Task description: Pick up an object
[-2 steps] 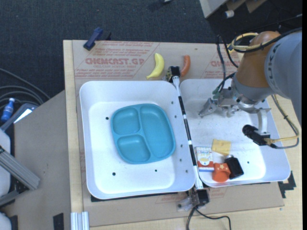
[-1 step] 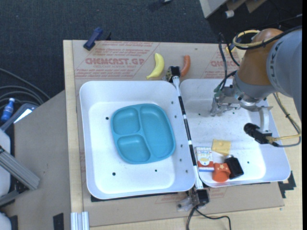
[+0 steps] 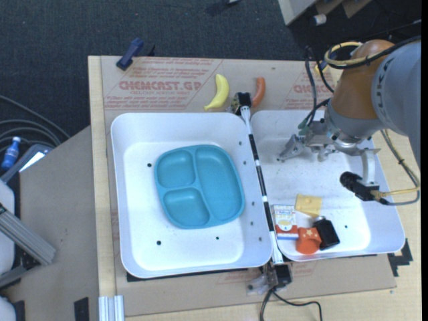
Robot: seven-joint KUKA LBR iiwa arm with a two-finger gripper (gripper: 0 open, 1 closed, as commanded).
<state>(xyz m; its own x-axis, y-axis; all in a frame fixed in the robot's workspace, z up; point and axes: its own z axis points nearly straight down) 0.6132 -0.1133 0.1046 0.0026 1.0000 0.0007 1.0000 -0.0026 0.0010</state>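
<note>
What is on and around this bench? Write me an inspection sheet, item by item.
Surface: bench top with printed lettering, bearing the left bin and the right bin.
Job's things: in the right bin's near end, yellow block, small carton, orange piece, black piece.
Clutter: blue divided tray in the left bin; banana and orange sausage-shaped toy on the bench behind the bins.
Grippers: pincer low over the right bin's far end, apart from the objects.
Cables: yellow-and-black cable off the wrist; cables on the floor at left.
Surroundings: dark carpet.
</note>
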